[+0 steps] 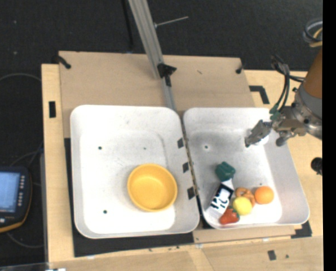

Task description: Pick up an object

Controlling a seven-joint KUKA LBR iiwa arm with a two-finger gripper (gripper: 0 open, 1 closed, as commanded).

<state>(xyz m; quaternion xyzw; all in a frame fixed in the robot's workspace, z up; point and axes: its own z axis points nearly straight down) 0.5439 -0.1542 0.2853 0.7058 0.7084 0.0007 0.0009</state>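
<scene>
My gripper (268, 138) hangs over the upper right part of the right bin (213, 126), open, with nothing between its fingers. Below it, near the bin's front edge, lies a cluster: a green block (225, 169), a white bottle with a dark label (221, 198), an orange (264, 195), a yellow fruit (243, 206), a reddish-orange fruit (244, 193) and a small red piece (229, 217). The gripper is apart from all of them, up and to the right of the green block. A yellow bowl (152, 186) sits upright in the left bin (100, 129).
A grey metal pole (151, 38) slants down from the top to the seam between the bins. A handheld screen device (4, 196) lies off the bench at the left. Cables hang by the arm at the right.
</scene>
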